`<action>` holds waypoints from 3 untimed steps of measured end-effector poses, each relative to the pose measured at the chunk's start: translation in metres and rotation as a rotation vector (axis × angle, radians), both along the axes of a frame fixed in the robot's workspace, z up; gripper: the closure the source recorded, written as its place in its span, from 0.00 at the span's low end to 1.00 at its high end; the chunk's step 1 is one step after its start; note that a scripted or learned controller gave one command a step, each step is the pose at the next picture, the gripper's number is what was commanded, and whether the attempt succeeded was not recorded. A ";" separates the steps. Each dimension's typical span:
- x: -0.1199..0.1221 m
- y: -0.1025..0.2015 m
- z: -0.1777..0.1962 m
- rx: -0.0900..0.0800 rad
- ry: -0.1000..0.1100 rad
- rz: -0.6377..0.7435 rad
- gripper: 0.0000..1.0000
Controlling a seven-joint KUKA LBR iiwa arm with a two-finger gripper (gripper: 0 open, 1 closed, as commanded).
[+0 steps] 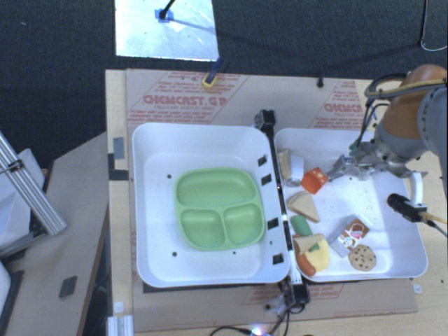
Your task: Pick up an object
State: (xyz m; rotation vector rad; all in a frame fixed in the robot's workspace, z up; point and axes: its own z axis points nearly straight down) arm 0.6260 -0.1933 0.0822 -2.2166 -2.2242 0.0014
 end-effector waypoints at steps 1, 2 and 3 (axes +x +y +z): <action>0.002 0.000 0.014 -0.002 -0.007 0.002 1.00; 0.011 0.004 0.062 -0.002 -0.009 0.002 1.00; 0.018 -0.003 0.124 -0.003 -0.011 0.002 1.00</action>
